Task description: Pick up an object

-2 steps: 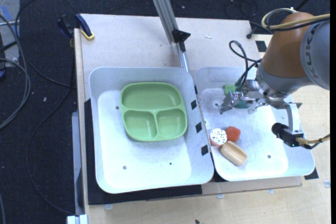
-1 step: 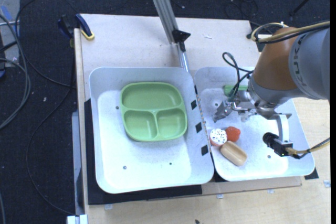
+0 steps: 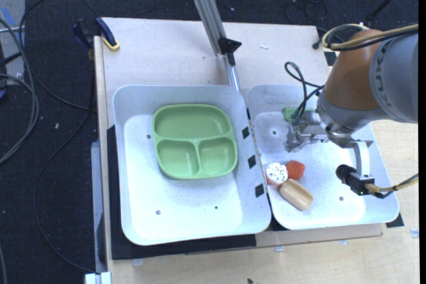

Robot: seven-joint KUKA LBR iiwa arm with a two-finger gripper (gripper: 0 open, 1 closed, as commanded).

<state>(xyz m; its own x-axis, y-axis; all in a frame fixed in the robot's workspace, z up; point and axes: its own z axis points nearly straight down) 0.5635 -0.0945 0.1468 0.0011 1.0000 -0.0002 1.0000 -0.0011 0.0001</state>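
Dark carpet strewn with black cables surrounds a pale wooden bench [image 3: 166, 43] seen from above, where two shallow white bins sit side by side. On the left bin [image 3: 133, 209] rests a green divided plate [image 3: 195, 141] with three compartments, lying flat near that bin's upper middle. An aluminium post [image 3: 206, 3] slants up from between the bins toward the top of the frame, and a blue and yellow clamp [image 3: 106, 34] grips the bench's upper left corner.

My arm [image 3: 373, 80], grey with its orange band, reaches in from the right over the right bin [image 3: 373, 209]. My gripper [image 3: 293, 141] hangs low over the upper middle of that bin, fingers pointing down; from this slant I cannot tell how far apart they stand, and nothing is visible between them. A small green object [image 3: 290, 114] peeks out just behind my wrist.

Three pickable items cluster below my gripper, near the bin's left edge: a white ball with dark speckles [image 3: 277, 173], a red piece [image 3: 295, 169] touching its right side, and a tan, bread-like roll [image 3: 296, 195] just beneath both.
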